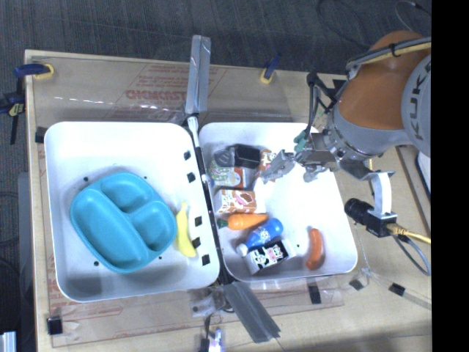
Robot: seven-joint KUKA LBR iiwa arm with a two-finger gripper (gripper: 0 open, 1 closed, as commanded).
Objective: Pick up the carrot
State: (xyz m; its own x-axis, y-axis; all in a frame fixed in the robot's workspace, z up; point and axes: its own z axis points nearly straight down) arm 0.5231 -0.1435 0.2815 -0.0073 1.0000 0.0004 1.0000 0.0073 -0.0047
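Your gripper (277, 166) (finger state unclear) hovers above the carrot (247, 221); crowding cartons risk a mis-grab.

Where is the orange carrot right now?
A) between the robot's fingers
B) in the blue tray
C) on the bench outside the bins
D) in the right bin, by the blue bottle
D: the carrot lies in the right bin, just above the blue bottle.

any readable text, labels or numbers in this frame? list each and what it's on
Red print on the bench sheet behind the bins: mirrored and blurred, unreadable.
Dark letters on the arm's housing: cut off at the edge, unreadable.
Printed carton and black-and-white carton in the right bin: graphics too small to read.
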